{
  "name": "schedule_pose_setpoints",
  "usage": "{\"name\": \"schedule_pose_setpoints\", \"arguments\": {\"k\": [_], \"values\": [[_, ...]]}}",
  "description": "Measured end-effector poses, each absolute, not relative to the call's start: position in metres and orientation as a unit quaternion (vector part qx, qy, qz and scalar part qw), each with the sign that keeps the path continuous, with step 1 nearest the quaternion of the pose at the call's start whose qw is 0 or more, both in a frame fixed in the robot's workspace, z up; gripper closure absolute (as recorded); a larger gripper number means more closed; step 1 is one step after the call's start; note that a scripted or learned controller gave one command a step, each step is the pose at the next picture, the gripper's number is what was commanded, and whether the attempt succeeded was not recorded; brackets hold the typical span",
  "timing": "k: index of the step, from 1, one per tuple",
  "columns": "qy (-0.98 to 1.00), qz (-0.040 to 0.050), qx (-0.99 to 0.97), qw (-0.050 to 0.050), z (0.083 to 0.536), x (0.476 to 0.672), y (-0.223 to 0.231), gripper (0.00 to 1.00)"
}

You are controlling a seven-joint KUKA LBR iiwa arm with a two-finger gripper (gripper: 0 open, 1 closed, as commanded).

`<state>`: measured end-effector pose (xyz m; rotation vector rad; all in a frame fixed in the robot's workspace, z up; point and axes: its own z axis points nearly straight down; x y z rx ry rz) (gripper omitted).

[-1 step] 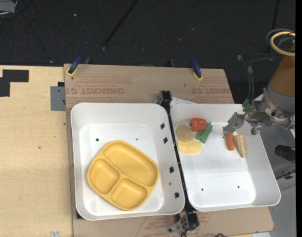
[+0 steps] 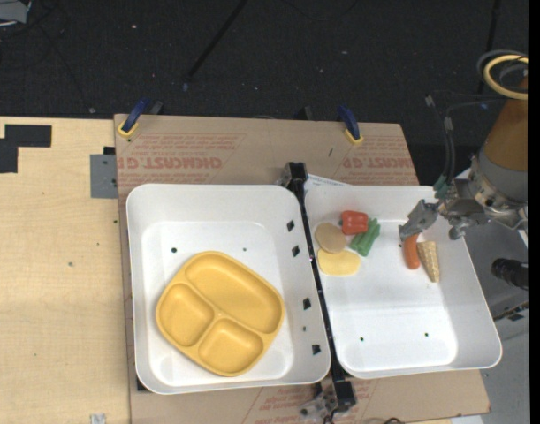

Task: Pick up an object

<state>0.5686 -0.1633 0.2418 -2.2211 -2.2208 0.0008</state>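
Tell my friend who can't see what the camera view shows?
A grey robot arm's pincer hovers over the right bin, beside a small orange piece and a tan piece. Red, green, tan and yellow pieces cluster near the divider; the left bin holds a yellow divided tray.

We see the grey KUKA arm with its orange band (image 2: 508, 131) at the right edge, the band wide, rounded and dull orange-brown. A yellow-rimmed ring (image 2: 504, 71) sits above it. Below the band we note a pale grey wrist section (image 2: 499, 179), thin dark cables (image 2: 448, 144) alongside, and grey metal gripper hardware (image 2: 442, 212) with dark fittings.
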Motion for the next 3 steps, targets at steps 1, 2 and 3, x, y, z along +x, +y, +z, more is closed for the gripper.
{"name": "schedule_pose_setpoints", "arguments": {"k": [1,2,3], "values": [[-0.707,0.0014,-0.707,0.002,0.187,0.561,-0.170,0.00],[-0.707,0.0012,-0.707,0.002,0.140,0.567,-0.166,0.00],[-0.707,0.0014,-0.707,0.002,0.088,0.565,-0.165,0.00]]}}
